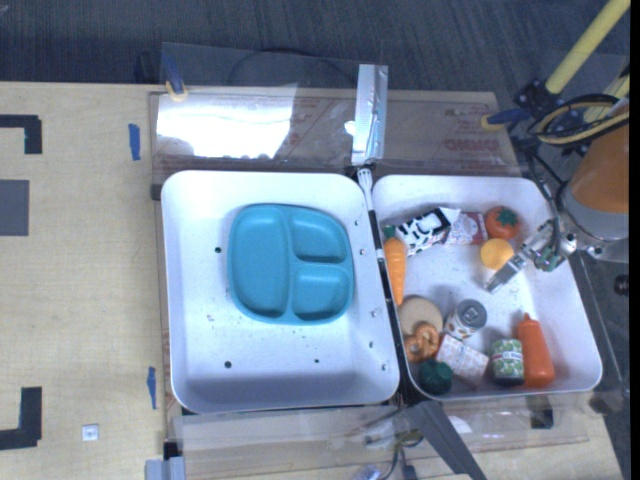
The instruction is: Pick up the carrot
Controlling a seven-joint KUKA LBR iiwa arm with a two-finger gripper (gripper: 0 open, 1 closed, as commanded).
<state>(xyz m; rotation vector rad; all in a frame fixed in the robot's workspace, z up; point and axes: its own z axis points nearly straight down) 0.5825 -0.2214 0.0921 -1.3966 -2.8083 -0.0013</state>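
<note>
Two white bins sit side by side on the bench. The left bin [190, 268] holds a blue divided plate [291, 262], lying flat near its middle.

The right bin [585, 353] holds the clutter. The carrot [396, 270] lies along that bin's left wall, leafy end toward the far side, touching nothing but the bin — well apart from the gripper. Beside it on the near side is a round tan item [422, 320], possibly a toy cookie. A black-and-white patterned carton [425, 229] lies at the far left, a tomato [501, 223] toward the far right, and a lemon [496, 254] just near of it. A small tin can [470, 316] stands mid-bin; an orange bottle [535, 350] and a green-labelled jar [507, 361] lie at the near right.

The gripper [512, 268] reaches in from the right, fingers parted around nothing, tips just beside the lemon.
</note>
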